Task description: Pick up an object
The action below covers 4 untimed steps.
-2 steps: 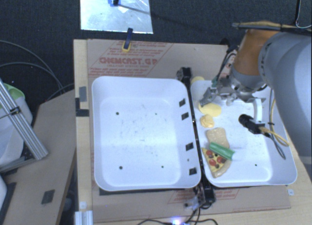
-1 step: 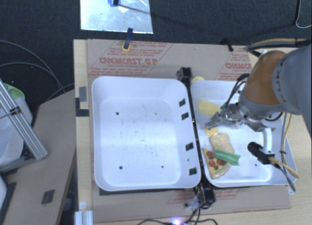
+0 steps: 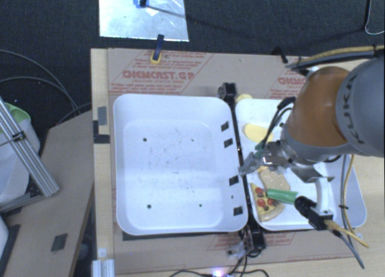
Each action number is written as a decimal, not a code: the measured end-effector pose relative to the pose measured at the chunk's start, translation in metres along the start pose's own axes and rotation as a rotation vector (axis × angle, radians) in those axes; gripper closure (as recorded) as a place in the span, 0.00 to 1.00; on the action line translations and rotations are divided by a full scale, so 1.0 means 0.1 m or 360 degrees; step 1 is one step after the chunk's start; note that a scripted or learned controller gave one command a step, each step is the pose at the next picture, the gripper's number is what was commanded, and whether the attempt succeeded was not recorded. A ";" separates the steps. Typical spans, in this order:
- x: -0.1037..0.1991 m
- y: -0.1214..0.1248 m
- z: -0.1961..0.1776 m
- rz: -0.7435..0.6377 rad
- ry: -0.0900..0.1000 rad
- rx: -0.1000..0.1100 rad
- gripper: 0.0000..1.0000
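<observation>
The right bin holds several toy foods. A pizza slice with red dots lies near its front left corner. A green piece rests across that slice, and a tan bread-like piece sits just behind it. A pale yellow piece lies farther back. My gripper hangs low over the bin's left side, just above the tan piece, largely hidden under the grey wrist and orange band. Nothing can be seen held in it.
The left bin stands next to the right one, with black clips along the shared edge. A small yellow object sits at the right bin's back left corner. Cables trail from the arm over the front right.
</observation>
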<state>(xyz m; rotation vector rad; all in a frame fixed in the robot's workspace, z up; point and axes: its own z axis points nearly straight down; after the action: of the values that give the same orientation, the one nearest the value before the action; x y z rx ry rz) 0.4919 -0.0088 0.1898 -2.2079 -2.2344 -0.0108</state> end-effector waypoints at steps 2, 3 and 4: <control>1.36 -0.01 0.76 0.0004 -0.0004 0.0021 0.00; 2.46 -0.05 1.09 -0.0004 -0.0001 0.0008 0.00; 1.65 0.88 -0.27 0.0028 -0.0008 -0.0026 0.00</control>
<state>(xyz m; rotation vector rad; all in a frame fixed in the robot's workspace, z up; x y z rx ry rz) 0.5782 0.1568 0.2184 -2.2384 -2.2252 -0.0240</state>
